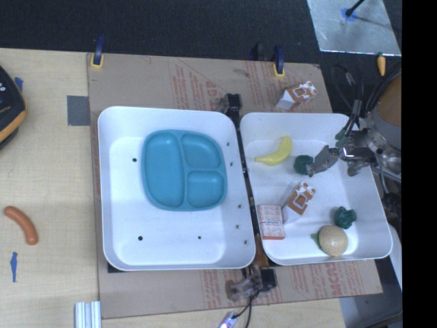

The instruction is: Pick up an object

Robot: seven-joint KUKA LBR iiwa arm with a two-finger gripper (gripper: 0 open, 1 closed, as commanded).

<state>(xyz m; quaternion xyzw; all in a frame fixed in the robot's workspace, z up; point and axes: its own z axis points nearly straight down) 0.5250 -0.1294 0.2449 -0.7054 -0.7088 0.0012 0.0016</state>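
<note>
Camera view: cardboard-covered bench (171,74) bears white bins (119,251).

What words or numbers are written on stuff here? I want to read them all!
Nothing here can be read.
Cardboard sheet under the bins: red printing, too faint and blurred to read.
Small red and white box in the right bin: markings too small to read.
Brown and white cartons: patterns, no legible words.

Grey metal gripper (321,164), black cables (356,109)
</note>
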